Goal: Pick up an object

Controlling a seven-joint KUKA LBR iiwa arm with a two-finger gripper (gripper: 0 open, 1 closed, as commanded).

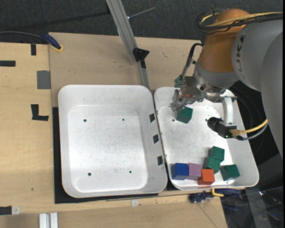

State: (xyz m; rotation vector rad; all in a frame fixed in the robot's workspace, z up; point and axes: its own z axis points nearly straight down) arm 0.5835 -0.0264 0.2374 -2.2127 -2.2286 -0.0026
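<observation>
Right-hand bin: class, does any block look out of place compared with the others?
Yes. One green block sits tilted and alone near the far end of the right bin, just below the hand, while the other blocks cluster at the near edge around the blue block.

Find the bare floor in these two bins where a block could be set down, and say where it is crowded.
The left bin offers bare floor from wall to wall. In the right bin, the middle between the green block and the bottom cluster is free. Crowded: the bottom edge around the blue block and orange block.
</observation>
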